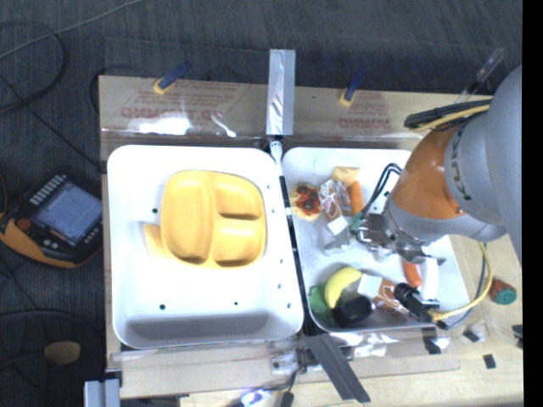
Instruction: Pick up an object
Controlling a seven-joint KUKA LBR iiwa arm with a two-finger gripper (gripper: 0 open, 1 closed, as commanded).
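The right bin (pixel 377 161) holds several small objects. Near its front lie a yellow banana (pixel 339 285), a green piece (pixel 316 298) and a black object (pixel 353 310). An orange carrot (pixel 355 195) and a red patterned item (pixel 306 198) lie near the back left corner. My gripper (pixel 348 234) hangs low over the middle of this bin, between the carrot group and the banana, with the orange-banded wrist (pixel 424 185) behind it on the right. Nothing is seen held in it. A small orange piece (pixel 412 271) lies under the wrist.
The left bin (pixel 136 312) carries a yellow divided tray (pixel 212 219). A blue clamp (pixel 172 76) and a yellow clamp (pixel 349 94) sit on the bench's back edge. A handheld pendant (pixel 59 219) lies on the floor at left.
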